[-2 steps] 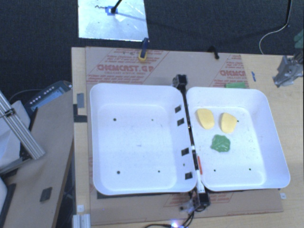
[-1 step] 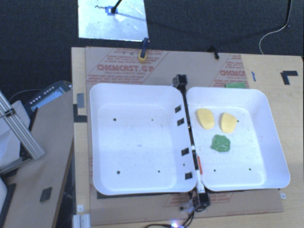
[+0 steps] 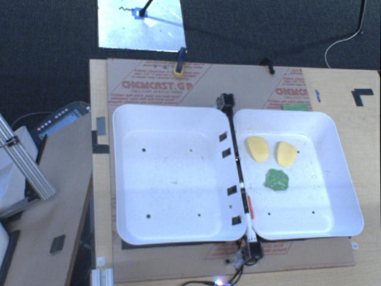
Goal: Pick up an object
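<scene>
1. At the far left, a silver rail (image 3: 25,167) slants across a side table, with a grey keypad unit (image 3: 59,118) just above it
2. At the top, on the dark floor, lies a shiny metal plate (image 3: 141,16); a thin black rod crosses its upper part
3. The worktop (image 3: 357,82) carries a brown sheet (image 3: 155,85) with red print, and both bins sit on that sheet
4. A yellow clip (image 3: 179,70) sits on the sheet's top edge, just below the plate
5. The left bin (image 3: 119,159) is white and shallow, and its floor shows 4 small dark dots
6. Black clips (image 3: 226,154) run down the seam where the 2 bins touch
7. The right bin (image 3: 342,159) holds 3 things, all in its upper middle part
8. The left yellow piece (image 3: 258,148) lies flat nearest the seam
9. The right yellow piece (image 3: 286,154) lies just beside it, apart by a narrow gap
10. The green piece (image 3: 276,180) lies just below the 2 yellow ones, between them, crumpled in outline
11. A strip of green tape (image 3: 296,106) is on the sheet just above the right bin
12. A white cable (image 3: 345,37) loops over the floor at the top right
13. How far the pincer is open, and whether it has hold of anything, cannot be told
</scene>
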Tool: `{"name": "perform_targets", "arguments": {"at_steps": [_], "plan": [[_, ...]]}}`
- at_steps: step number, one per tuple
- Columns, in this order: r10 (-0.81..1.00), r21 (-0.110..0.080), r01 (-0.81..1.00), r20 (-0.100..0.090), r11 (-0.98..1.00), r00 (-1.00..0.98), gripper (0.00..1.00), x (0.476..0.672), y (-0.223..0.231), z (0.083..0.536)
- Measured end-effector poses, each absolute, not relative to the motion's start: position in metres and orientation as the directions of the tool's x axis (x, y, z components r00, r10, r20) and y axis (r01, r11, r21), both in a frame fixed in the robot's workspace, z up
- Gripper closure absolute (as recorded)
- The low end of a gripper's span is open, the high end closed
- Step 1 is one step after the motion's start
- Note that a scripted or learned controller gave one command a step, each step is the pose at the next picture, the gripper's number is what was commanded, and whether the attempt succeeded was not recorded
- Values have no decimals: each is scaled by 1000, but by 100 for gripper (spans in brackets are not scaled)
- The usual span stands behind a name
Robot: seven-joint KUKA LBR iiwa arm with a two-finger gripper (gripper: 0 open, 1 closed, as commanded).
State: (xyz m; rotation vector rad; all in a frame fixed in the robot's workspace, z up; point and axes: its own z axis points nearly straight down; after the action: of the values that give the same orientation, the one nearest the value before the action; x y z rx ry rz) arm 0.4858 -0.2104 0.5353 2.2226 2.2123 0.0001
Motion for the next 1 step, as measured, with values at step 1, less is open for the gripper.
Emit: {"name": "perform_targets", "arguments": {"at_steps": [1], "plan": [[1000, -11, 1000, 5, 10, -10, 100, 488, -126, 365]]}}
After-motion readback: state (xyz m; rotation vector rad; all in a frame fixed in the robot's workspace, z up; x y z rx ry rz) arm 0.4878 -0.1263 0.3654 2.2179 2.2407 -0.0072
